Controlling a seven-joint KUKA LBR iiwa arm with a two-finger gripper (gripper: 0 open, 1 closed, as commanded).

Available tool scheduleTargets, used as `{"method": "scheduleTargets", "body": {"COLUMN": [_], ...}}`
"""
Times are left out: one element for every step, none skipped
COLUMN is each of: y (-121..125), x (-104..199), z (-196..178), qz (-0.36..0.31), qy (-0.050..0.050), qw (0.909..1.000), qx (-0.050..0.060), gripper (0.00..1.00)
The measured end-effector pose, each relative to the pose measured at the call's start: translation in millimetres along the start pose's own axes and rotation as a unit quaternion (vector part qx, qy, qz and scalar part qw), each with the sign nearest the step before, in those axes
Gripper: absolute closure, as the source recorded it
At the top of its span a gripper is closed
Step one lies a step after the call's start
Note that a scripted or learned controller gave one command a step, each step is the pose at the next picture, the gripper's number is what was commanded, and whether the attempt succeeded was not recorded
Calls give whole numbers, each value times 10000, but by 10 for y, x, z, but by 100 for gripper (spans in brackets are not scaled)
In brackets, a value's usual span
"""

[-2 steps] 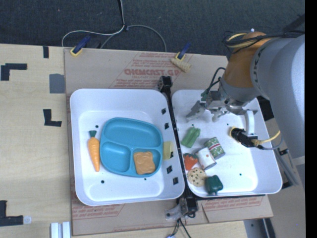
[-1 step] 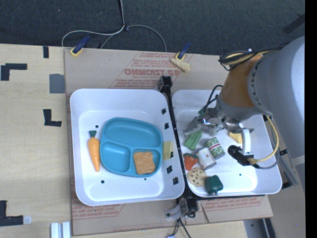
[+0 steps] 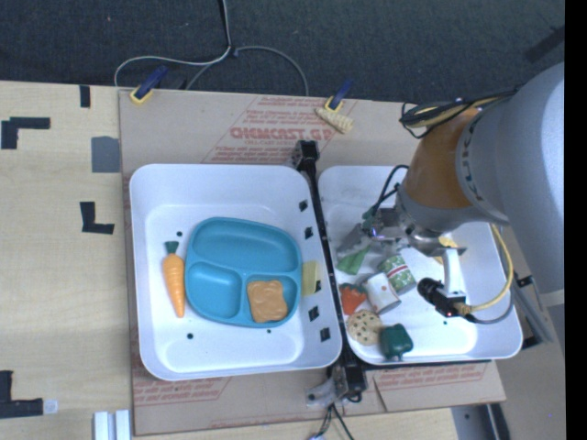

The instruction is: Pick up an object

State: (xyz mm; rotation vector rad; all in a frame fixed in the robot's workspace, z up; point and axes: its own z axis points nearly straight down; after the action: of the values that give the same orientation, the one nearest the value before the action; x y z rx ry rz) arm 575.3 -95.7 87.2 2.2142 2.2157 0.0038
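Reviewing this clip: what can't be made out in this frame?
- End effector, camera view: the wrist above hides whether it holds anything.
- Right bin: the arm covers its far right part.
- Small can: label too small to read.
- Green item: partly under the end effector, identity unclear.

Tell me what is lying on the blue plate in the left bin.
A toast slice lies in the blue plate's lower right compartment. The other compartments show bare blue. Anything under the plate is covered.
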Motion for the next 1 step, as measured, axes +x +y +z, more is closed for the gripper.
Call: {"method": "scheduleTargets", "body": {"y": [6], "x": [-4], "z": [-100], "qz": [0], "qy": [2], "qw": [10000], "qx": [0], "gripper": [100]}}
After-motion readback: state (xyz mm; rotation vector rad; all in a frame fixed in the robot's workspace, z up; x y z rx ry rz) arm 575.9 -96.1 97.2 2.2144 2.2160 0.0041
